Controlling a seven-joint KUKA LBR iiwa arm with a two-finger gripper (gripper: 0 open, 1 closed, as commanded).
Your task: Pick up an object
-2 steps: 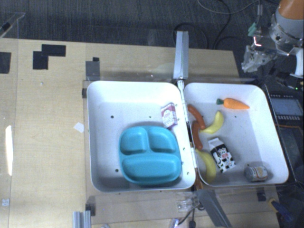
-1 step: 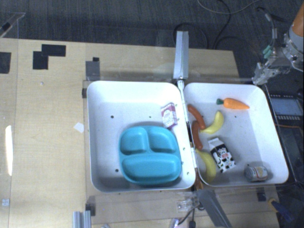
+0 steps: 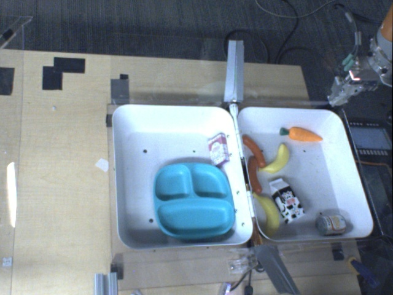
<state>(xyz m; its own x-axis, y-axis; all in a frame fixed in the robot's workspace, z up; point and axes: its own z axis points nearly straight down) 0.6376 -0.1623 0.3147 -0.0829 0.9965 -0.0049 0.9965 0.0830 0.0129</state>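
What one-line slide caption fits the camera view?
Gripper hovers beyond the right bin holding carrot, bananas and sausages; blue tray fills the left bin.

I saw a pale wooden bench (image 3: 61,183) carrying two shallow white bins side by side, the left bin (image 3: 132,165) touching the right bin (image 3: 344,165). Black marks (image 3: 61,71) sat far left.

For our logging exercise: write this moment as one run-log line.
gripper: above right bin's far corner, holding nothing | carrot: in bin | task: not started
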